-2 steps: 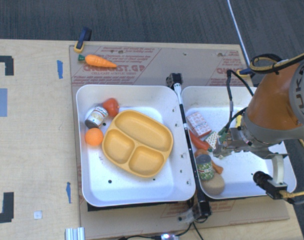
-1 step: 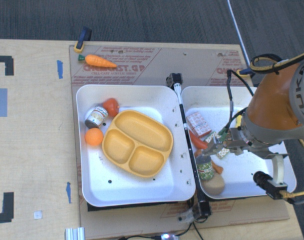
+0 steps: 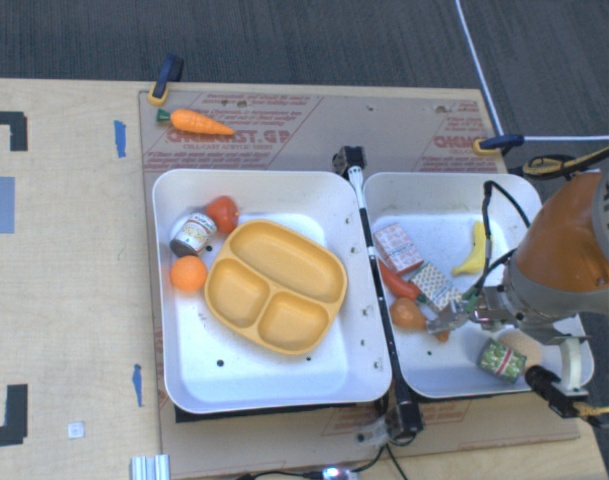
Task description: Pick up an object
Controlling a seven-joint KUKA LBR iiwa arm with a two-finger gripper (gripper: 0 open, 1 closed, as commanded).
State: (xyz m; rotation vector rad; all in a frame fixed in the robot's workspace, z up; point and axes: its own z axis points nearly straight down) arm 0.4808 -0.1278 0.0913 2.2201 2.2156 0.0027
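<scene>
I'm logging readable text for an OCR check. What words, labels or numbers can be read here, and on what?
Red print on the cardboard sheet under the bins: too blurred to read for certain.
Label on the small jar in the left bin: too small to read.
Print on the green packet and the patterned packet in the right bin: unreadable.

Small brown object [image 3: 408, 315] lies in right bin [image 3: 424, 380].
</scene>
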